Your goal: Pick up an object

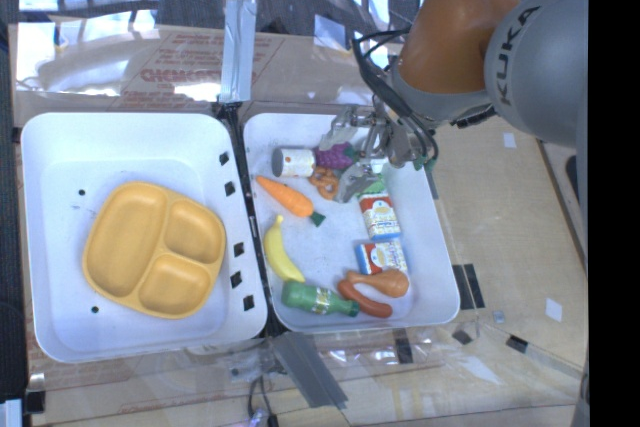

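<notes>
Big and grey, the robot arm [530,55] with its orange band is closest to the camera and reaches in from the right. Next in size are two shallow white bins. The left white bin [60,215] holds a yellow plastic plate with three sections [152,247]. The right white bin [430,245] holds the small toys.

The claw [368,160] hangs low over the top part of the right bin. I cannot tell if it is spread apart or squeezed together, and I see no toy gripped in it. So I think the picking step is just starting, or the claw is reaching down to grab.

Just under and beside the claw is a little bunch of purple toy grapes [335,156], with a small white can [295,161] to its left and a small orange-brown toy [324,180] below it. These sit nearest the claw, so one of them is likely the thing to pick. Right below the claw is a small white and red carton [378,215].

Farther off are an orange toy carrot [284,196], a yellow toy banana [280,253], a green toy bottle [316,297], a blue and red box [380,256] and a toy hot dog [372,292].

Next, the claw must close around one toy and lift it straight up. The toys are crowded, so it could slip or grab two.
</notes>
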Robot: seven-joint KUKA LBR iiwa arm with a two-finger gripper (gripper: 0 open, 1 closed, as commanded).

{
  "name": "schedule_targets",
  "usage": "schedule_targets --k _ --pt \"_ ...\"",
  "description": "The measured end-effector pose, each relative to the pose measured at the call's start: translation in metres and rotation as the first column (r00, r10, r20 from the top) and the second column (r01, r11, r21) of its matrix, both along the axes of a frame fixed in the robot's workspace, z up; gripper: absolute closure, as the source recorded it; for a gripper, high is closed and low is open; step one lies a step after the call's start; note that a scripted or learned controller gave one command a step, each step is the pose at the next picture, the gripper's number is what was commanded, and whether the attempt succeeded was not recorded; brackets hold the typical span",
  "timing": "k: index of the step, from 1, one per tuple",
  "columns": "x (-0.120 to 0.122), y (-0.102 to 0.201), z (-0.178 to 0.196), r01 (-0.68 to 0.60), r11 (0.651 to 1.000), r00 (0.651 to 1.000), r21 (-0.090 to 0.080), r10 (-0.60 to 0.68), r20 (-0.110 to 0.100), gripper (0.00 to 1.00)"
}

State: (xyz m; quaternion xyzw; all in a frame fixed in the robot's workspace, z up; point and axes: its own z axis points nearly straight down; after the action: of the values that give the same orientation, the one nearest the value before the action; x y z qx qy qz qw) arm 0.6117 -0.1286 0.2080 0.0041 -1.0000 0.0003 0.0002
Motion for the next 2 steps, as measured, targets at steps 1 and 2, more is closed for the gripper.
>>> schedule_targets --k 1,2 --pt "0.01 -0.036 -0.119 -0.207 0.978 0.978 0.004 0.207 -0.005 0.0" --pt "0.014 -0.034 -0.104 -0.214 0.977 0.977 0.001 0.214 0.002 1.0"
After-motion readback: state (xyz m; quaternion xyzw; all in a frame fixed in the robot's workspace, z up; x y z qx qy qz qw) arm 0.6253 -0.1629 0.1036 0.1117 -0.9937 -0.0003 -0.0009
